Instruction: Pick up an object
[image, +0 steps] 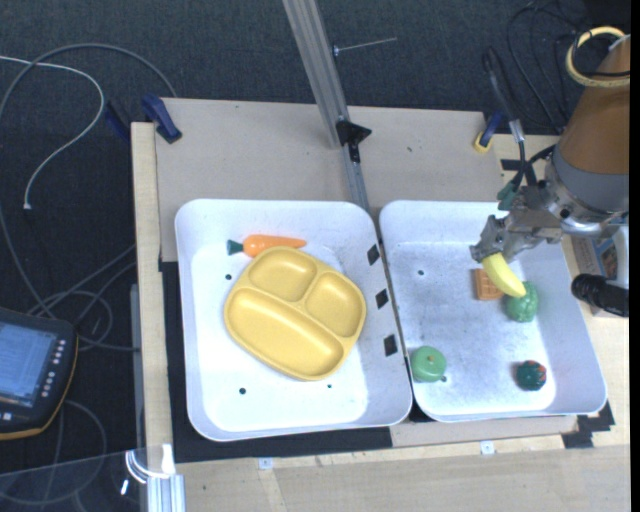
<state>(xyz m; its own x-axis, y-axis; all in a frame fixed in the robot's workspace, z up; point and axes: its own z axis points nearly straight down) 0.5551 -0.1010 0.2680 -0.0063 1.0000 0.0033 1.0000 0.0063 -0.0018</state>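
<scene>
My gripper (492, 250) hangs over the upper right part of the right bin (440, 310), its tip right at the top end of a yellow banana (507, 278). The banana slants down to the right. An orange-brown block (485, 288) lies beside it, and a green leafy toy (522, 304) sits at its lower end. A green apple (428, 364) lies near the bin's front left. A red and green fruit (530, 375) lies at the front right.
The left bin (200, 240) holds a yellow divided plate (295, 312) and, behind it, an orange carrot (272, 243). A metal pole (330, 90) rises behind the gap between the bins. Bare floor shows in the middle of the right bin.
</scene>
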